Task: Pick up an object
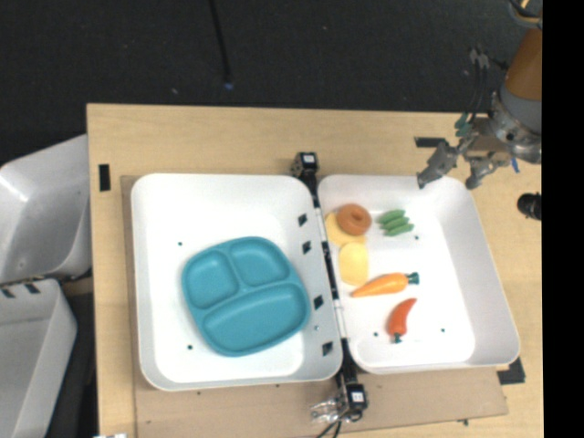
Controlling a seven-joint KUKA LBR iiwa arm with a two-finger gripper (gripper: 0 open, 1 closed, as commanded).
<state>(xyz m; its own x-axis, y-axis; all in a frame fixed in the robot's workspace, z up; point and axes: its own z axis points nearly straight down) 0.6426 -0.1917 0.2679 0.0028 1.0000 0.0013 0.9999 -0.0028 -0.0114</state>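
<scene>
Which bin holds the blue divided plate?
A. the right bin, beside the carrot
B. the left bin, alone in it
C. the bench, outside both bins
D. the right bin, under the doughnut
B: the blue divided plate lies alone in the left bin, while the carrot and doughnut lie in the right bin.

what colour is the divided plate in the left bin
Blue plate, seen in the camera view.
</scene>
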